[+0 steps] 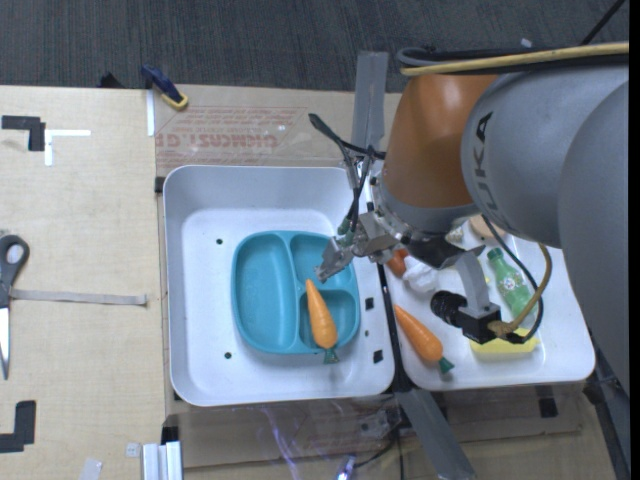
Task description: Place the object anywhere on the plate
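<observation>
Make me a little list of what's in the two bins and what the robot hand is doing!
left bin: blue plate with one carrot lying on it
right bin: second carrot, green bottle, yellow thing
gripper: over the plate's right side, just above the carrot there
carrot in the fingers: none seen
arm: reaches in from the right

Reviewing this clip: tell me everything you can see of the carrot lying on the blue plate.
The orange toy carrot looks like smooth plastic, tapering to a point at its upper end, with a small dark green stub at its lower end. It lies flat, nearly lengthwise up the view and slightly tilted, on the turquoise divided plate in the left white bin. It rests over the ridge beside the plate's right compartments, its green end reaching the plate's lower rim. The gripper sits just above its tip; contact cannot be judged.
</observation>
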You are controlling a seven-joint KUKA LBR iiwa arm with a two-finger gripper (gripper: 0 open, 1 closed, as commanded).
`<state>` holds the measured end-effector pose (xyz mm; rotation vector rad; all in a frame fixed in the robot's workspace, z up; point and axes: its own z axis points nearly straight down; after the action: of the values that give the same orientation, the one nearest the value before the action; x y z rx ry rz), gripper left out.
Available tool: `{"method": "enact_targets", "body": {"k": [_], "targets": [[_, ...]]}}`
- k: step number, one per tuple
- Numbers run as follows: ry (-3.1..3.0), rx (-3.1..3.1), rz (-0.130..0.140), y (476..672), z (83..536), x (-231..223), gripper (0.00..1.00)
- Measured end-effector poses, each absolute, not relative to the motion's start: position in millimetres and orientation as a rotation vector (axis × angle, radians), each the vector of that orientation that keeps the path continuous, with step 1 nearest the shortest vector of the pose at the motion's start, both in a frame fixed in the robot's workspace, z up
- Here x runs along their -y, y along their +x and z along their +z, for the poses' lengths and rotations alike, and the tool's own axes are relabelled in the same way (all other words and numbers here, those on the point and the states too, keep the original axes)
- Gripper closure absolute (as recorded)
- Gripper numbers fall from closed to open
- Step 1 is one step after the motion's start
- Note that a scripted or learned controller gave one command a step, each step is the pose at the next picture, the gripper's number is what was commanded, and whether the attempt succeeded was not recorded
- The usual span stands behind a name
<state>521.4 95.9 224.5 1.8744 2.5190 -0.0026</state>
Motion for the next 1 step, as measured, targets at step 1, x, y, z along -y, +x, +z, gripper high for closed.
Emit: {"method": "enact_targets", "body": {"k": [1], "targets": [[1.874, -2.519, -0.003, 521.4, 224.5, -95.9, 0.00]]}}
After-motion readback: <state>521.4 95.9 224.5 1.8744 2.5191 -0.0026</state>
